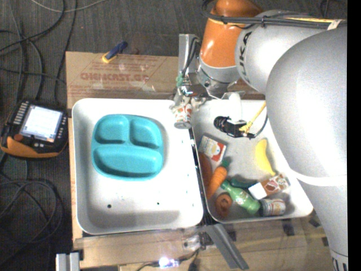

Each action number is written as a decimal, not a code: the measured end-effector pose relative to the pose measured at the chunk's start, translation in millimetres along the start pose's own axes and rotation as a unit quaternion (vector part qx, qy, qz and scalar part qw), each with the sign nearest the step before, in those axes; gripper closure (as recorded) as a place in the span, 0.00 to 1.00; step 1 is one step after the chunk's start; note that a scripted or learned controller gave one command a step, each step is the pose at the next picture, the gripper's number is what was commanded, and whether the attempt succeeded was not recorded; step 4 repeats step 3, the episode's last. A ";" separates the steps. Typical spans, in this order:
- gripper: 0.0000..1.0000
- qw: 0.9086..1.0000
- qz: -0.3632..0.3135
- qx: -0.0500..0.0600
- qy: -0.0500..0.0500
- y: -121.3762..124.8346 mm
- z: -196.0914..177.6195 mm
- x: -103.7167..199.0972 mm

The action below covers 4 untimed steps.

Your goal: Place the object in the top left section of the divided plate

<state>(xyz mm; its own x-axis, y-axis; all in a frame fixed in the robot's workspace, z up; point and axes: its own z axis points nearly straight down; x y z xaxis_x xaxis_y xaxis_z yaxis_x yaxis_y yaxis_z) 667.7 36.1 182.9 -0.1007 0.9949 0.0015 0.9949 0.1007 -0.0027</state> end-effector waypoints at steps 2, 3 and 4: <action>1.00 0.976 -0.216 0.000 -0.002 15.3 -28.9 150.8; 0.00 0.976 -0.216 -0.001 -0.001 15.3 -29.1 150.9; 0.00 0.976 -0.216 -0.001 -0.001 15.3 -29.1 150.9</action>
